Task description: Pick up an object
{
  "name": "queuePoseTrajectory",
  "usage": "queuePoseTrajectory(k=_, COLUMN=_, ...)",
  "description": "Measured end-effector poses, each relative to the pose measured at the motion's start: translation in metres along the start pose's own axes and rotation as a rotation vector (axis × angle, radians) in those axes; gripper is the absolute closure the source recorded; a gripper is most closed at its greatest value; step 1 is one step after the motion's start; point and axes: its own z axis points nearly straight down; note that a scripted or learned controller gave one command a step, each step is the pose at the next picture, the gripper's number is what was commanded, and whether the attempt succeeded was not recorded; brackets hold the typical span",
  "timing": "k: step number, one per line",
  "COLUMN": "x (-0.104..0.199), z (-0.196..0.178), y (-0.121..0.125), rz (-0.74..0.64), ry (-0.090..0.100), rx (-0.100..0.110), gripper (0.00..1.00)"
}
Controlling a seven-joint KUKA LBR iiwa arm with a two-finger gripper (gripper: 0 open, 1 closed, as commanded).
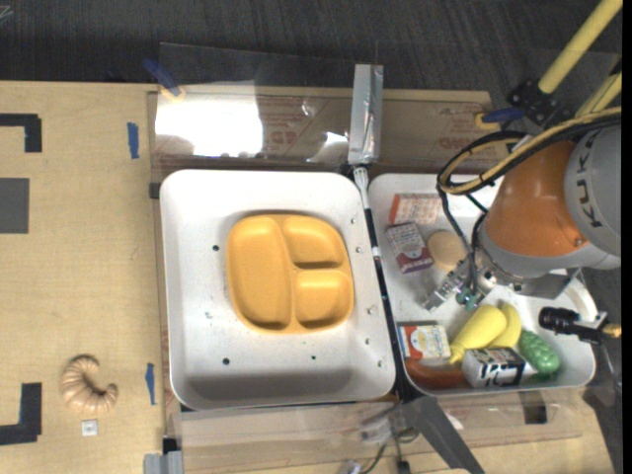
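My gripper [452, 290] hangs low inside the right bin [583, 375], below the orange wrist band, with its metal fingertips over bare bin floor. Around it lie a beige egg-shaped object [445, 249], a small pink-and-white packet [407, 247], a red-and-white card [416, 208], a yellow banana-shaped toy [481, 327], a green object [539, 353], a small black-and-white carton [493, 366] and a red-and-white box [428, 343]. Nothing shows between the fingers. The arm covers the bin's right part.
The left bin [188, 265] holds a yellow divided tray [289, 270]. A tan croissant-like toy [87, 383] lies on the bench at the lower left. A metal divider [364, 117] stands behind the bins, and cables loop near the arm.
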Motion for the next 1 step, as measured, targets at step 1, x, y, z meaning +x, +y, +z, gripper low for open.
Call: queuePoseTrajectory(k=1, x=0.0005, z=0.0007, y=0.0, rz=0.001, ry=0.002, rx=0.0, gripper=0.0)
